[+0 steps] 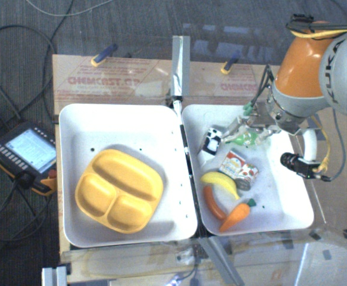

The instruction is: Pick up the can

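Observation:
The can (239,167) lies on its side in the middle of the right bin (292,210), with a white and red label and a grey end toward the front. My gripper (252,126) hangs over the back of that bin, up and slightly right of the can and apart from it. It is just above a green object (245,138). The orange band of the arm (304,64) rises behind it.
A banana (220,183), a red sausage (213,202) and a carrot (236,214) crowd the can's front-left side. A black-and-white toy (212,140) sits at the back left. The left bin (78,121) holds a yellow divided tray (119,189).

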You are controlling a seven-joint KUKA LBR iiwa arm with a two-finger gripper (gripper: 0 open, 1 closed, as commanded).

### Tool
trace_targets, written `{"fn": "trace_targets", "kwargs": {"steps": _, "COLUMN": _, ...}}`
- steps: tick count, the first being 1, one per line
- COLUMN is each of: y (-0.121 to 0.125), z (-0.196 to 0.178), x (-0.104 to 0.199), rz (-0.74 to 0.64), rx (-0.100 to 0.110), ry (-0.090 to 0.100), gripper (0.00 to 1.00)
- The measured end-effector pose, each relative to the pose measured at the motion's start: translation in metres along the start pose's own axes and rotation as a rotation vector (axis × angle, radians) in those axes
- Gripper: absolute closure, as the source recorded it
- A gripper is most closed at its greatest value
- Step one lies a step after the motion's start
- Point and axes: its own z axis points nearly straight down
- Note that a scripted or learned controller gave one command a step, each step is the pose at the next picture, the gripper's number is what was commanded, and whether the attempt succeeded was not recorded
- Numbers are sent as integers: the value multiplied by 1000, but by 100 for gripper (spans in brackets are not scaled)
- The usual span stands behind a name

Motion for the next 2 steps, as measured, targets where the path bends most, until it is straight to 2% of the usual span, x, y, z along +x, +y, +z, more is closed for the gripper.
{"fn": "trace_targets", "kwargs": {"steps": 1, "y": -23, "z": 19, "x": -35, "rz": -53, "rx": -2, "ry": -2, "gripper": 0}}
{"fn": "trace_targets", "kwargs": {"steps": 2, "y": -23, "z": 122, "x": -62, "rz": 7, "rx": -20, "ry": -4, "gripper": 0}}
